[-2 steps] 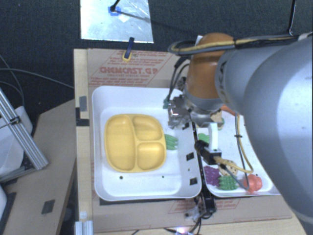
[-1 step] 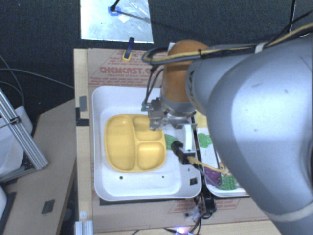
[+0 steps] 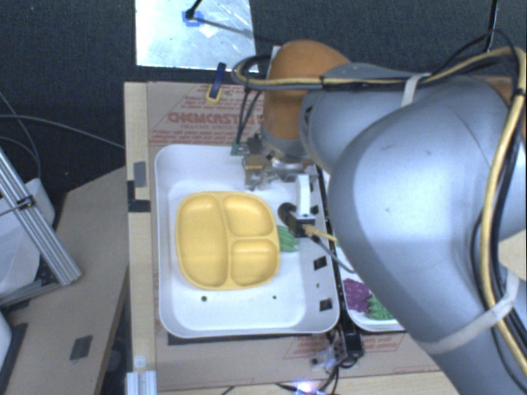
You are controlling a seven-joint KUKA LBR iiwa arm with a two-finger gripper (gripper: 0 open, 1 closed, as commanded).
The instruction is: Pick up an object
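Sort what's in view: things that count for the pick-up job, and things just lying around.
For the job:
claw, over the left bin's far edge
left bin
yellow divided plate in it
green item beside the plate
purple and green item in the right bin

Just lying about:
foil sheet
cardboard underlay
metal frame

Grey arm (image 3: 412, 188) reaches in from the right, wrist bent down.

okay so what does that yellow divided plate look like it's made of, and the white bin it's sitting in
The yellow divided plate looks like molded plastic with a smooth, semi-matte finish: uniform color, rounded compartment ridges, soft highlights. The white bin also looks like plastic, slightly glossier, with rounded corners and a raised lip; thin coated metal cannot be ruled out from this view.
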